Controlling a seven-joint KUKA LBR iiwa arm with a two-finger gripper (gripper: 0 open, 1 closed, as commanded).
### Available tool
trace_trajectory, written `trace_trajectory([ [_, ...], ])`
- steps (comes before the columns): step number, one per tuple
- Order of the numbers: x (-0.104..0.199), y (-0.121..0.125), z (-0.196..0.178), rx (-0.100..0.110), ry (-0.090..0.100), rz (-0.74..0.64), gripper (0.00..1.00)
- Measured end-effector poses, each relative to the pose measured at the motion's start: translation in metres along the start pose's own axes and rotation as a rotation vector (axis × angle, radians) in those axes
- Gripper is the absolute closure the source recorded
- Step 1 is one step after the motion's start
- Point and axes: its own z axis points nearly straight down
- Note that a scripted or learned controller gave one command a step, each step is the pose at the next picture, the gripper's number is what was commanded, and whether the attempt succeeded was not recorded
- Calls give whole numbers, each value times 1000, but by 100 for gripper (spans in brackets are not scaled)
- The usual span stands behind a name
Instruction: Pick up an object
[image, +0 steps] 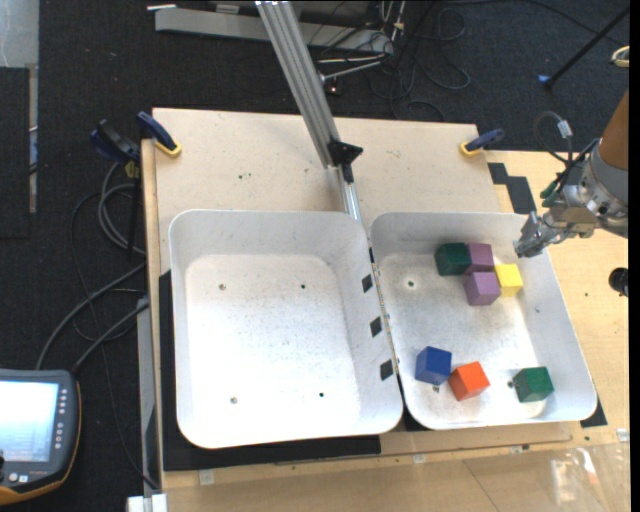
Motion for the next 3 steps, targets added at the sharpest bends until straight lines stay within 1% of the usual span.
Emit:
trace_trajectory([
  [1, 58, -6, 7, 7, 5, -6, 100],
  [2, 108, -10, 6, 7, 5, -6, 100],
  [3, 157, -23, 16, 9, 5, -5, 100],
])
